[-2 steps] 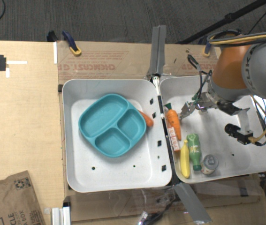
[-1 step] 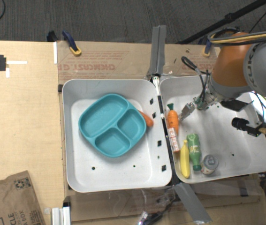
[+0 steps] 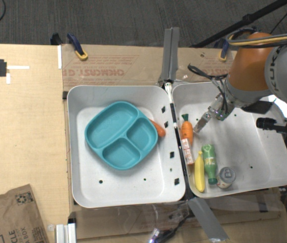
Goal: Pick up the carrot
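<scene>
One carrot [image 3: 186, 130] is seen in the right bin [image 3: 264, 173], just beside the gripper [image 3: 202, 123]; whether anything is grasped cannot be told.

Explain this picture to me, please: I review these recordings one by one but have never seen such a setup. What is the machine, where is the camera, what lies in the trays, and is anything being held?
One fixed camera looks down at a slant on a bench. The grey machine with the orange band is a robot arm reaching in from the right; at its tip is a two-finger pincer.

Two shallow white bins sit side by side. The left bin holds a teal divided plate, with an orange thing peeking out at the plate's right edge.

The right bin holds the carrot, the thing to be picked up, near the bin's left wall. Below it lie a slim red and white packet, a banana, a green bottle and a small grey can.

The pincer hovers just right of the carrot. Nothing is seen between its fingers.
</scene>
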Available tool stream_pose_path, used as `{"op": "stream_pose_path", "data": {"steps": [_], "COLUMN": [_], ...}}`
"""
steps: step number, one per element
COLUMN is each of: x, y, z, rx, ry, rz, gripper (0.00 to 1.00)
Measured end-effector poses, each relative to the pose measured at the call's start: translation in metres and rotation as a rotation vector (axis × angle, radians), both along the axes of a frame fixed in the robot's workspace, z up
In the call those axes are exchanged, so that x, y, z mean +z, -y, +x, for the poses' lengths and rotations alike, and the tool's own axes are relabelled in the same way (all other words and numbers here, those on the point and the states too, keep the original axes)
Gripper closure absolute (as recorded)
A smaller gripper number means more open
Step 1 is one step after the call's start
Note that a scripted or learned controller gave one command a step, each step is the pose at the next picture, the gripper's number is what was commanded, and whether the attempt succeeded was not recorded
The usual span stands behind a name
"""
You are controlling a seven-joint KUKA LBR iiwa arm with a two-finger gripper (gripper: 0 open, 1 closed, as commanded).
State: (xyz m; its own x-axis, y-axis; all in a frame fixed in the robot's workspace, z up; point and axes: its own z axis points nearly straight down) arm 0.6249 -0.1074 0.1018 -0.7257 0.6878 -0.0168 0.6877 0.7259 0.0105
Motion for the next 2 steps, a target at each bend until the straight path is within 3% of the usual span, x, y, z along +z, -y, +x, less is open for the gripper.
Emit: {"op": "stream_pose_path", "data": {"steps": [1, 2], "x": [-0.001, 0.011], "y": [0.000, 0.001], "z": [0.009, 0.012], "rx": [0.288, 0.283], "ry": [-0.002, 0.009], "rz": [-0.005, -0.006], "gripper": [0.00, 1.00]}}
